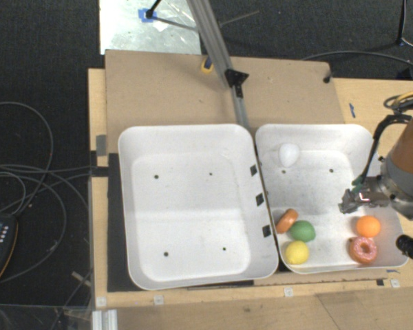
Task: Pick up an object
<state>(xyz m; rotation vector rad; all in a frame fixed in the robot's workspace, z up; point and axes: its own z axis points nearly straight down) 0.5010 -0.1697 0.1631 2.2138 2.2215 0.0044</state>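
Approaching, by my reading: in the camera view the gripper [354, 199] is hanging over the right bin [316, 135], near its right wall, and nothing is sitting between its fingers. How far apart those fingers are standing I cannot tell; the tool is reading as a small dark cluster under the grey wrist.

Taking the orange ball [368, 226] as landmark: it is lying just below and slightly right of the gripper, apart from it. The pink frosted doughnut [363, 249] is sitting directly below the ball, almost touching it. Well to the ball's left, the green ball [302, 231] is resting with the yellow ball [297, 252] just beneath it and an orange carrot-like piece [286, 220] just above-left. Far up-left of the ball, a white object [288, 154] is lying pale against the bin floor. The left bin [186, 135] is lying further left again.

Next move, as I judge it, is calling for a short shift toward the orange ball, then a descent with the fingers straddling it; the doughnut's closeness is leaving little room on that side.

No brand, label or legible writing is showing.
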